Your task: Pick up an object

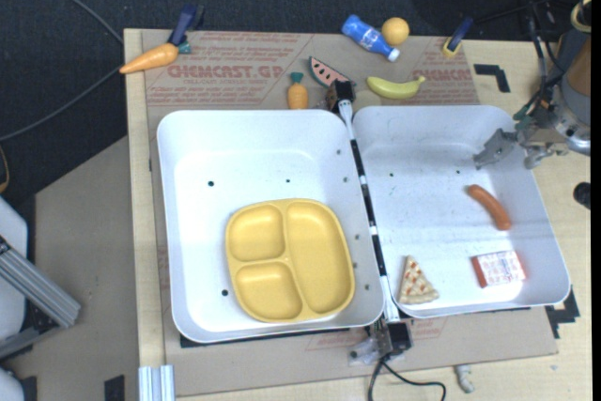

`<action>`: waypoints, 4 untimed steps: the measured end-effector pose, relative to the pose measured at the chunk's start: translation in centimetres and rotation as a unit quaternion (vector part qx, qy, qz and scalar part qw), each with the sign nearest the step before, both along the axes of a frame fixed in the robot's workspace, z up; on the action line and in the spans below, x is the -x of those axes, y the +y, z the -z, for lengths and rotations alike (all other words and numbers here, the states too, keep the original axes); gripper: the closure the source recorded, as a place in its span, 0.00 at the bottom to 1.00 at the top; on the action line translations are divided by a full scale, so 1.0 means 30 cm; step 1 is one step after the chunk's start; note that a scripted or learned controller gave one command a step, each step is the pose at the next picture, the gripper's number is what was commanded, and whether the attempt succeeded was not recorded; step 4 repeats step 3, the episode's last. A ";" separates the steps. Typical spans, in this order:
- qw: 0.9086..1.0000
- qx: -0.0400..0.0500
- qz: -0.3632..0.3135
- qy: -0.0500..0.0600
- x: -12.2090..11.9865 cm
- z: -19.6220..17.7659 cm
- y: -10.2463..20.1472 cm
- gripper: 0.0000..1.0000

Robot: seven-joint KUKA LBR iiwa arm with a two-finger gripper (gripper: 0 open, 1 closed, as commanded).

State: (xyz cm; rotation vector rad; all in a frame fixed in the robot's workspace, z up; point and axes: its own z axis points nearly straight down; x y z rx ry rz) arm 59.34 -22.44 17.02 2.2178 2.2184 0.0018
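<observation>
In the right bin (pixel 423 155) lie a brown-orange sausage (pixel 490 206), a pizza slice (pixel 416 282) and a red and white packet (pixel 498 269). My gripper (pixel 512 155) hangs over the bin's far right side, above and slightly right of the sausage, apart from it. Its fingers (pixel 488 152) are spread open with nothing between them. The left bin (pixel 188 164) holds a yellow divided plate (pixel 289 256).
Behind the bins on the cardboard lie a banana (pixel 394 86), a blue bottle (pixel 368 37), a yellow ball (pixel 395 29), a watermelon slice (pixel 324 70), a small orange toy (pixel 298 94) and a carrot (pixel 150 59). Cables run at the right edge.
</observation>
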 end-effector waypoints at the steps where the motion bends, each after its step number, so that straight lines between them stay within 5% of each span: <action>1: 1.000 -0.006 -0.002 0.003 0.057 0.287 0.020 0.00; 2: 1.000 -0.003 -0.002 0.002 0.057 0.252 0.012 1.00; 3: 1.000 -0.002 -0.001 0.001 -0.024 -0.015 0.394 1.00; 4: 1.000 -0.002 -0.001 0.001 -0.024 -0.015 0.394 1.00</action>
